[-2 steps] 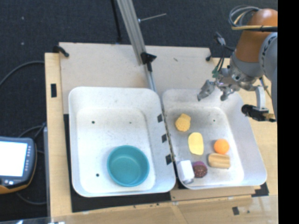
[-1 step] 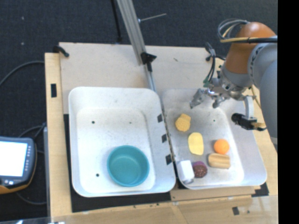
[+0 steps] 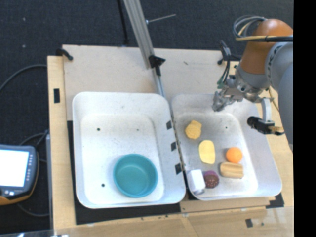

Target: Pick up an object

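The pincer [image 3: 220, 100] sits at the far edge of the right bin [image 3: 261, 152], up by its back rim, hanging off the grey arm [image 3: 276, 63] with its orange band [image 3: 261, 43]. How far its tips are parted I cannot tell from this angle, and nothing shows between them. It hovers well apart from the objects in that bin.

Just below it on the bin floor comes a round yellow piece [image 3: 193, 129], the nearest thing to the pincer. Next down, a pale yellow oblong piece [image 3: 207, 152] lies in the middle of the bin. To its right sits an orange ball [image 3: 234, 155], touching or just beside a tan bread-like roll [image 3: 231, 170] under it. Toward the near left corner, a dark maroon round object [image 3: 211, 179] rests right against a white block [image 3: 197, 180].

Across the divide, the left bin [image 3: 98, 112] carries 1 teal bowl [image 3: 136, 175], upright, near its front right corner.

Beyond both bins, a slanted metal rail [image 3: 140, 28] crosses the tabletop [image 3: 108, 68] toward the gap between them. Off the left edge, a handheld screen [image 3: 16, 174] lies on the dark floor.
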Robot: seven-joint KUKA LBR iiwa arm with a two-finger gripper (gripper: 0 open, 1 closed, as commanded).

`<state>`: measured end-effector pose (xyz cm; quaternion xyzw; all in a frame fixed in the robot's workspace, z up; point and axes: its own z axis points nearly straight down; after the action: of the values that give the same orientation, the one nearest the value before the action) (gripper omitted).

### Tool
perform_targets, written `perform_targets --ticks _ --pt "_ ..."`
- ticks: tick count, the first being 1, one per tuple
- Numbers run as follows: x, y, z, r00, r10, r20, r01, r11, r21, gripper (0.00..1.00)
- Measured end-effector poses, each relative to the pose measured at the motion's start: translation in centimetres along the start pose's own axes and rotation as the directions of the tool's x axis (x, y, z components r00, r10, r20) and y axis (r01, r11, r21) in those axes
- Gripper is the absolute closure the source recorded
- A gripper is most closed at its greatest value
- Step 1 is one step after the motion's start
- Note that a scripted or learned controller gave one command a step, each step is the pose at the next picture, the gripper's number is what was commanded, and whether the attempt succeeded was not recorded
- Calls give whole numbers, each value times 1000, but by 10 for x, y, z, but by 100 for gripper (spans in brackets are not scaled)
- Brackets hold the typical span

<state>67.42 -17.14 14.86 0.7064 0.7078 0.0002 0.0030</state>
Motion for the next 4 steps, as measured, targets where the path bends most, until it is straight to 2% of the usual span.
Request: perform_targets --ticks 2,4 --pt "4 0 -103 1000 -2 -2 2 1000 -3 100" --pt "106 -22 -82 1000 -4 -4 4 1000 6 100"
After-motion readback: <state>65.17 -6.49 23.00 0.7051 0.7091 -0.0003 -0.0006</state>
